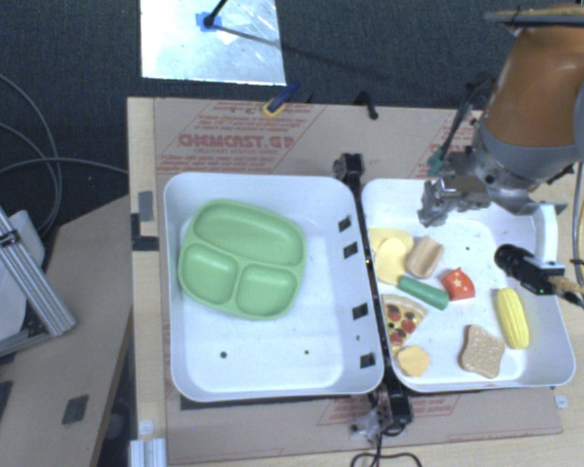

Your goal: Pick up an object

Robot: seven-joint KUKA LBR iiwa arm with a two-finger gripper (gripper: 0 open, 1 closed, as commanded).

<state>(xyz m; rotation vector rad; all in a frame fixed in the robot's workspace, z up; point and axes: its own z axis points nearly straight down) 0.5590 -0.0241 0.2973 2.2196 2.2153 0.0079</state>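
While gripper (434,207) hangs over right bin (550,358), finger state unclear, bread roll (424,257) lies just below.

A dark blue-grey carpeted floor (68,56) fills the top and left of the view. On it, near the top, lies a shiny silver square sheet (211,25), with a thin dark rod slanting across to a small blue piece at its middle. Black cables (24,168) loop over the floor at the left. The tabletop (243,129) is covered in brown cardboard printed with red lettering. At the lower left sits a lighter tan surface (78,309), perhaps a second table, beside a slanted aluminium rail (24,270). The light is even and soft.
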